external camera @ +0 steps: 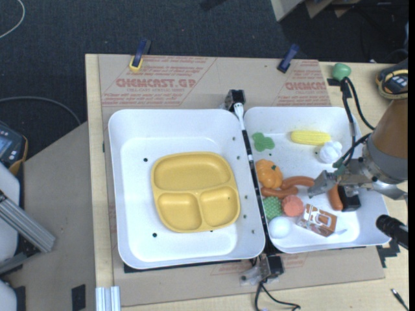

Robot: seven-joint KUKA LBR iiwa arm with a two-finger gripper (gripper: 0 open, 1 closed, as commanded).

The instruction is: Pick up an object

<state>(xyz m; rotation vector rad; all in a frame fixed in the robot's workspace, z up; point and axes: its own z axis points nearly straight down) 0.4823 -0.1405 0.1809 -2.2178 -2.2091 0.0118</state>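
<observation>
Reaches in from the right edge, orange band (397,135) above the grey wrist, gripper (332,188) low over the right bin (337,116), near that bin's right-hand side. Fingers (320,186) pointing leftward toward the bin's middle; spread or pressed together cannot be told, dark parts blurring into one another. An orange-brown piece (335,197) right at the fingertips, held or merely lying beneath, cannot tell.

Crowded in the right bin: a yellow corn cob (310,137) near the far wall, well apart from the gripper; a small white object (330,151) just beside the corn and near the gripper's far side; a green flat piece (262,141) by the divider. Further forward, an orange pumpkin-like toy (268,173) touching a long reddish-brown sausage (293,185), whose end lies near the fingertips. Nearer the front wall, a green textured piece (272,207), a pinkish-red round piece (293,205), a white ball (280,227), and a small white and brown packet (318,220) tilted just beneath the gripper.

In the left bin (130,131), a yellow divided plate (194,191) with three compartments, lying flat at the centre. Both bins on a cardboard sheet (162,76) clipped at its far edge. A green-capped black cable (346,96) running down beside the arm.
</observation>
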